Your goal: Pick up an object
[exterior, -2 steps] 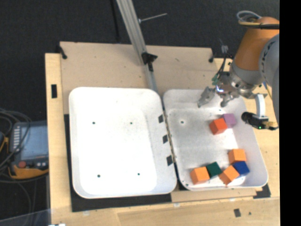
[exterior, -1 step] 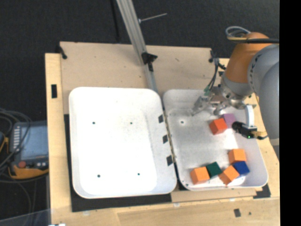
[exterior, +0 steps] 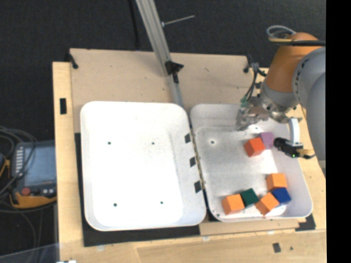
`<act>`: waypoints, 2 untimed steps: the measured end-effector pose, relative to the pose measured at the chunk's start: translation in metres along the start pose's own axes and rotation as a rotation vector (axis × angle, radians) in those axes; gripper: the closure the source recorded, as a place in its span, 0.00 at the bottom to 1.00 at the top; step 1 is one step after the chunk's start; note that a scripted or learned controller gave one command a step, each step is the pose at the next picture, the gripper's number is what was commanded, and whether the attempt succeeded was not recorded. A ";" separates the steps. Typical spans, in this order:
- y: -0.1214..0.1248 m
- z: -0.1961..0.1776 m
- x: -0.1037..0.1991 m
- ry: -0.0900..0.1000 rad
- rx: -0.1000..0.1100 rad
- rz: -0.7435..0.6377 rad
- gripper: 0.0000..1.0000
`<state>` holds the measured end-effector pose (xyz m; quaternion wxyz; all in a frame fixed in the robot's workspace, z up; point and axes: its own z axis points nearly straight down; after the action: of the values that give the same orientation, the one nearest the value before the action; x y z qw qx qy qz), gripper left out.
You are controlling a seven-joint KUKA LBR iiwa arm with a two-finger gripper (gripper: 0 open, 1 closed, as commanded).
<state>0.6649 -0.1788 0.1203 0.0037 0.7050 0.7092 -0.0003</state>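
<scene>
Camera view, 4 orange blocks [exterior: 254, 147], 1 blue block [exterior: 281, 195], 1 green block [exterior: 250, 196]

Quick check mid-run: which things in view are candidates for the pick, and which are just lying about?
For the job:
pincer
red-orange block
purple block
orange blocks
green block
blue block
right bin holding them

Lying about:
left bin
metal rail
handheld controller off the bench
</scene>
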 end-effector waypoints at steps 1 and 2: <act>0.009 -0.063 -0.005 0.004 -0.004 -0.002 1.00; 0.014 -0.113 -0.014 0.004 -0.003 -0.001 1.00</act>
<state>0.6781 -0.1919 0.2332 0.0036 0.7048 0.7094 0.0022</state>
